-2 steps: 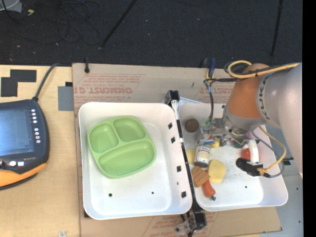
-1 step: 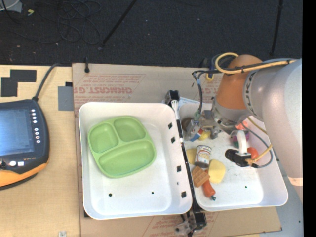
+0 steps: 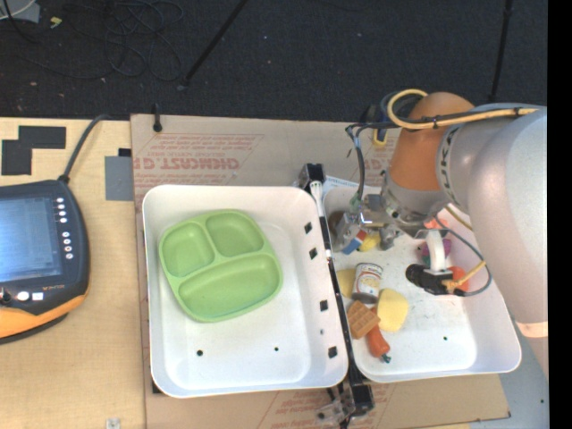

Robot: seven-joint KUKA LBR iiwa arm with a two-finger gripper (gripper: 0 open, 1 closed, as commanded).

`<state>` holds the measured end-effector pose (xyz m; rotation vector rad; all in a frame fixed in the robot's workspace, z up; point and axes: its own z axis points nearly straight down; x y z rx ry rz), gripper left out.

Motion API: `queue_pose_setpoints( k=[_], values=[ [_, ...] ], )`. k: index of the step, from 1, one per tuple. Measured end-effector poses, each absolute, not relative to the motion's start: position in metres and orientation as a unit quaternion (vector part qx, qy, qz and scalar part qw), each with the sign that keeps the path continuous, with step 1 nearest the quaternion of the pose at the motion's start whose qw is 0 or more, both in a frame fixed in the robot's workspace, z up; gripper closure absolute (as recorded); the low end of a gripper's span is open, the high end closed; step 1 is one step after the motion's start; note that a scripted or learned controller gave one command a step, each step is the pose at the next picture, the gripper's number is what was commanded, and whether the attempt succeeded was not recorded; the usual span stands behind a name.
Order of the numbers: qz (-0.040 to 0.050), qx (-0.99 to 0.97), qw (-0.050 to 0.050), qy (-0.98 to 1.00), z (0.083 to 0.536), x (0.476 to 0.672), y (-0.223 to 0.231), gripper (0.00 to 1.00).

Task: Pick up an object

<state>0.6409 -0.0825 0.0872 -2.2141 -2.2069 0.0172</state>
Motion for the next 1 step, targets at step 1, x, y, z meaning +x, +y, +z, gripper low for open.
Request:
queue_pose_setpoints(
  k=[1],
  values=[
    [0.0056, -0.708, 0.009, -0.706, 0.0977, 0.6406, -0.0831, 1.0]
  ],
)
